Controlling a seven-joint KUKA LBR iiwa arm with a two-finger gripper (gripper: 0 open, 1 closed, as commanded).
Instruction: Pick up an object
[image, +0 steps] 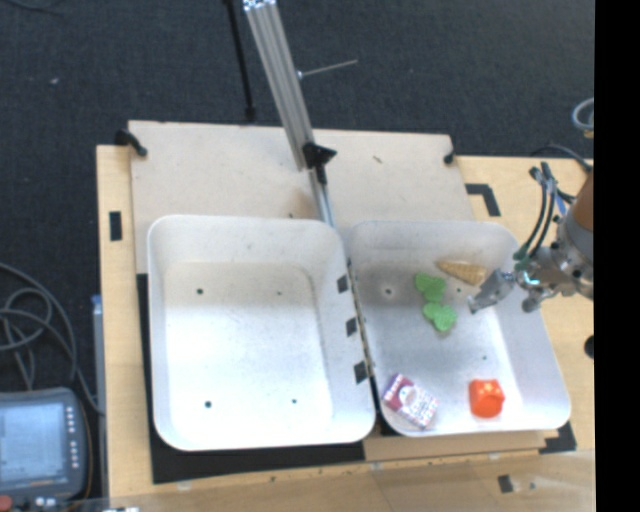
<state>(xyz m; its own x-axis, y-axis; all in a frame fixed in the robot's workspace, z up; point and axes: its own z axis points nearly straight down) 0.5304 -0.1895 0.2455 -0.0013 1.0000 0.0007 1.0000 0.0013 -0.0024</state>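
Metal pincer (492, 292), grip state unclear, hovers beside 2 flat green pieces (434, 301) and tan cone (462, 270).

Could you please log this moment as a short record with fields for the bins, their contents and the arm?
left bin: white, shallow
right bin: white, shallow, beside the left bin
green pieces: two, upper middle of right bin
tan cone-shaped piece: near right bin's far edge
orange object: near right bin's front edge
red-and-white packet: front left corner of right bin
claw: over right bin, beside the tan piece, nothing seen held
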